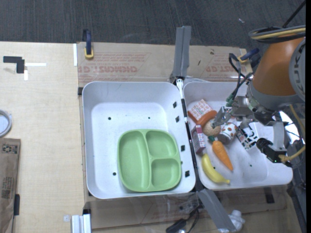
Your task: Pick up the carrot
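We find the carrot [222, 155] lying in the right-hand bin [272, 176], near the middle of its floor, leafy end up toward the clutter and tip pointing down-right. It rests flat and free on its lower side, with bare white floor to its right. That open side is likely why an approach from the right suits the arm [277, 67], which enters from there.

Beside it to the left we note a banana [212, 170], just beside the carrot's lower half but seemingly not touching. Above the carrot sits a tight cluster: a round bread-like item [211, 128], an orange-red sausage shape [208, 118], a red-and-white packet [198, 108], a dark wrapped bar [198, 139] against the bin's left wall, and a small can-like object [227, 133] touching or nearly touching the carrot's top end.

The gripper [232, 114] hangs over that cluster, up and slightly right of the carrot, not over the carrot itself. Whether its fingers are apart or together we cannot tell; the wrist hardware and the clutter beneath blur together. We see nothing held.

The left bin [97, 144] carries a green divided plate [149, 159], well apart from the work.

Our judgement: the pick is not yet begun, and the gripper needs to shift down toward the carrot's mid-body, away from the can.
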`<state>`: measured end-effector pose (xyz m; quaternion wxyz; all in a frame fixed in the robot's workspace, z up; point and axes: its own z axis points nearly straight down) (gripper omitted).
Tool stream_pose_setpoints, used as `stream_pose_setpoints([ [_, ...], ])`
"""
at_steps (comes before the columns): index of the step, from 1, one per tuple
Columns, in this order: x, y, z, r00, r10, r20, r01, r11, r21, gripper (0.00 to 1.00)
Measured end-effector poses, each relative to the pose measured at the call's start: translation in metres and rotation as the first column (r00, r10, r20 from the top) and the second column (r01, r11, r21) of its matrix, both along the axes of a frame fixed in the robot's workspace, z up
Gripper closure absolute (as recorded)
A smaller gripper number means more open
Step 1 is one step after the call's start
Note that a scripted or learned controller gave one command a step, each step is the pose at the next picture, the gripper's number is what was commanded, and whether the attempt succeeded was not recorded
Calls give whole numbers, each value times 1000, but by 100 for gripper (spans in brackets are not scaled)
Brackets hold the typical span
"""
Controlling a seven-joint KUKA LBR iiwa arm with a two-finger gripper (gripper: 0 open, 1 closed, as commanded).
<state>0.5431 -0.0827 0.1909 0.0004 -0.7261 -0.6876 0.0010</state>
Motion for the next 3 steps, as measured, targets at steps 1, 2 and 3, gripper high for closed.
stream_pose_setpoints([
  [1, -67, -19, -95, 958, 288, -2, -288, 958, 3, 0],
  [2, -66, -19, -87, 959, 284, -3, -284, 959, 3, 100],
  [3, -5, 44, 0, 944, 330, -1, -330, 944, 1, 100],
])
